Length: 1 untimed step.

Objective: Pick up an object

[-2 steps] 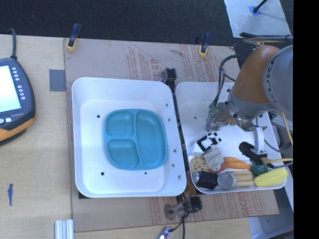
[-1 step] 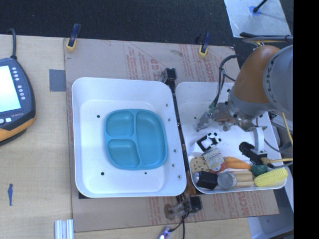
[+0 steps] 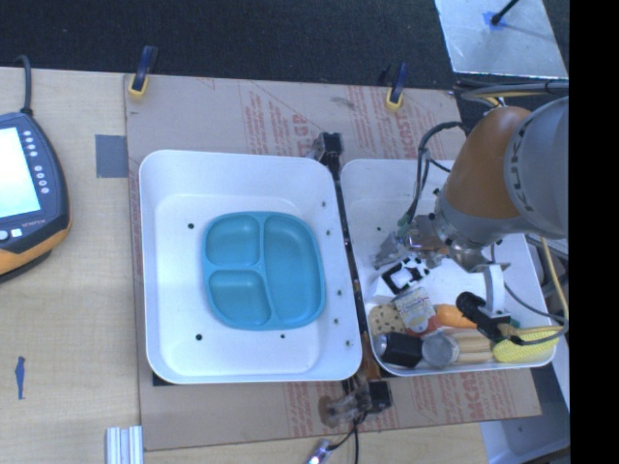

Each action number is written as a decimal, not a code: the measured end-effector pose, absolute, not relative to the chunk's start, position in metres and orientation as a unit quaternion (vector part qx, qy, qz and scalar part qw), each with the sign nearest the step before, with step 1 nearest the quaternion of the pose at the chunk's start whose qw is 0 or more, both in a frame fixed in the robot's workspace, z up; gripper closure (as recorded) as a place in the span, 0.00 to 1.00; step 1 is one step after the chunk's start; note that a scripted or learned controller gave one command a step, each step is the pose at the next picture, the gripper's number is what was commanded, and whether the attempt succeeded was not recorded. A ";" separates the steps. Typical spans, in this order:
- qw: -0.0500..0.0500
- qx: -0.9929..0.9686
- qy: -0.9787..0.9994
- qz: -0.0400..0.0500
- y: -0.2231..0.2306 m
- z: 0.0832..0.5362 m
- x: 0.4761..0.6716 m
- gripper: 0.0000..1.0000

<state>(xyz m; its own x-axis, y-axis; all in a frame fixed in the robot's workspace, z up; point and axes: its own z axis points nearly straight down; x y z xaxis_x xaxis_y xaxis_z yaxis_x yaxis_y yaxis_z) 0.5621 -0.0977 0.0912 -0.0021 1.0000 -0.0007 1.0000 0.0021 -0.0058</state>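
Inside the left bin (image 3: 162,259) lies one blue plate (image 3: 263,269). Over clutter (image 3: 426,329) in the right bin (image 3: 372,196) hangs the end effector (image 3: 411,254), grip state unclear.

Loose objects lie grouped on the camera-near side of the end effector (image 3: 406,249).

- Black-and-white item (image 3: 402,275): just beside it.
- Tan perforated piece (image 3: 383,319), black block (image 3: 399,350), grey cylinder (image 3: 439,349): farther off.
- Orange piece (image 3: 453,315), yellow corn cob (image 3: 527,346): farther off, rightward.
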 end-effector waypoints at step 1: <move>0.002 -0.706 -0.708 0.003 -0.099 0.102 0.563 1.00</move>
<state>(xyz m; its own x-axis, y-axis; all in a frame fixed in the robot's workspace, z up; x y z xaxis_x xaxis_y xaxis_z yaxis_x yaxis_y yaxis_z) 0.5626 -0.0988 0.1016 -0.0032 1.0000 -0.0019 1.0000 0.0032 -0.0075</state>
